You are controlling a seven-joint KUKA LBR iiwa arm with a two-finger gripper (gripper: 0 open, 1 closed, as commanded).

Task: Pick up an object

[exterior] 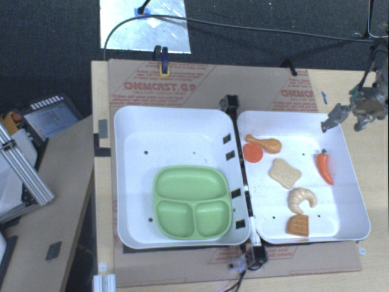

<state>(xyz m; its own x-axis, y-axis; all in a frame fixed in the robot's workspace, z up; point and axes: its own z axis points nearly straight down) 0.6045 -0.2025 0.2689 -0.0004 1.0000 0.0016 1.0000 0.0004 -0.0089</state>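
Six items sit in the right bin (349, 181), none lifted yet, so the pick has not started. Contents: a drumstick (265, 143) near the top left, a red disc (253, 153) touching its lower edge, a cracker-shaped piece (284, 173) mid-bin, a croissant (302, 198) below it, a waffle-coloured wedge (298, 225) at the bottom, and a carrot (325, 166) lying near the right wall. The left bin (130, 163) carries just a green divided plate (192, 201), three compartments, nothing in them.

Claw (345, 118) hangs over the right bin's upper right corner, well apart from every item and clearly above the bin floor. Fingers look spread, with one tip pointing down-left over the bin rim; nothing between them. Arm comes in from the right edge at a tilt, wrist barely in frame.

Remaining, by my read: pick a target, descend, close, lift. Carrot is the nearest candidate, just below and left of the claw. It's thin and lies near the wall, so finger clearance there could be tight.
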